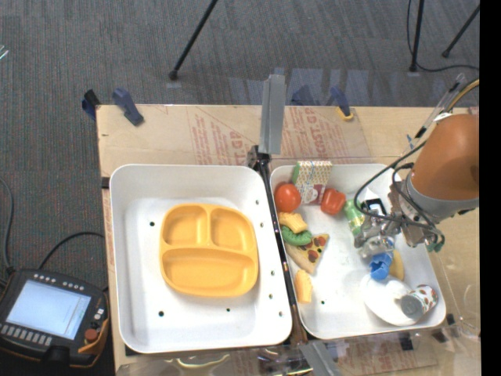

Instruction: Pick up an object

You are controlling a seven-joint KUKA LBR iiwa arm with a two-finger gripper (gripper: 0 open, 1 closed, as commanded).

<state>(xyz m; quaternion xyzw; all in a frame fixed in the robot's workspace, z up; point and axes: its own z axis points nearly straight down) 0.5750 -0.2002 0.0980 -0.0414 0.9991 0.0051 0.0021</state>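
A: What is on the far left?

B: A teach pendant (48, 313) lies beside the bench. Next, the left bin (133, 202) holds a yellow divided plate (209, 250), lying flat near its middle.

A: And the right bin (344, 319)?

B: Toy food lies along its left side: a red tomato (286, 197), a patterned box (311, 172) behind it, a red pepper (333, 201), a banana (293, 222) on a green piece (297, 237), a pizza slice (311, 251), and a yellow piece (303, 287) near the front wall.

A: Where is the gripper (377, 237)?

B: Low over the right half of that bin, under the orange band (446, 157). I cannot tell how it stands: it is a blur of metal. A blue object (380, 269) lies just below it, with a yellow piece (397, 265) touching it. Nothing is visibly held.

A: Further right?

B: A white saucer (383, 304) sits in the front corner, and a patterned cup (415, 300) lies tipped on it.
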